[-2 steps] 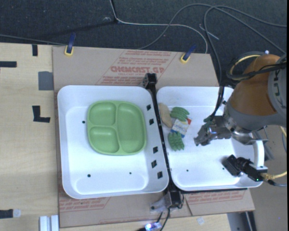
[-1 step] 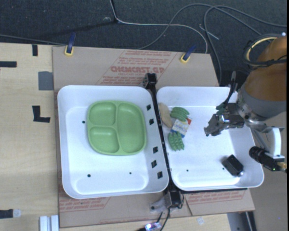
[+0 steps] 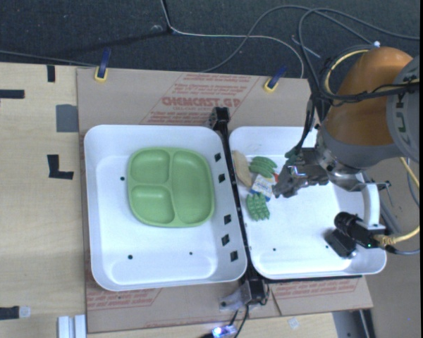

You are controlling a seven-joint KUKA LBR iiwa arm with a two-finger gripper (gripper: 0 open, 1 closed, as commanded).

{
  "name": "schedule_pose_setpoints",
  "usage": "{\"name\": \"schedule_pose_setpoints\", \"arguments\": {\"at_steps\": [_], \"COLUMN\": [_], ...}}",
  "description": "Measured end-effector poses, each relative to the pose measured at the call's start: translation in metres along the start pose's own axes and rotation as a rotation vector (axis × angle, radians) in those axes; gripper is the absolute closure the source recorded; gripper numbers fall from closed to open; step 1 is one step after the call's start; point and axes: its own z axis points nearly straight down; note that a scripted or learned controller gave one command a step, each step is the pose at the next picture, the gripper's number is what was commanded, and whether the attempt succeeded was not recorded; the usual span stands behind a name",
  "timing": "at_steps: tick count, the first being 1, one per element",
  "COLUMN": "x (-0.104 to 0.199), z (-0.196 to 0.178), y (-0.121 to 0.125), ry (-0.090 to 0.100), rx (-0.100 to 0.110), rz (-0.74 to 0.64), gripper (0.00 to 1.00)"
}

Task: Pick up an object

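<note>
Several small things lie bunched at the left side of the right bin (image 3: 303,263): a green leafy piece (image 3: 263,165) at the top, a second green piece (image 3: 257,206) below it, a tan stick-like piece (image 3: 242,169) along the bin's left wall, and a small white item with coloured marks (image 3: 263,186) between them. My gripper (image 3: 287,182) hangs low just right of this bunch, its dark fingers pointing left towards the white item. Nothing shows between the fingers.
The left bin (image 3: 106,245) holds a green divided plate (image 3: 171,186). A black clamp strip (image 3: 229,189) runs between the two bins. Cables trail over the dark floor behind the bench. The arm's bulk stands over the right bin's right half.
</note>
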Motion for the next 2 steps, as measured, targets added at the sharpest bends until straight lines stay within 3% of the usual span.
{"name": "schedule_pose_setpoints", "arguments": {"at_steps": [2], "x": [0.11], "z": [0.014], "y": [0.017], "ry": [-0.002], "rx": [0.002], "rz": [0.002], "gripper": [1.0]}}
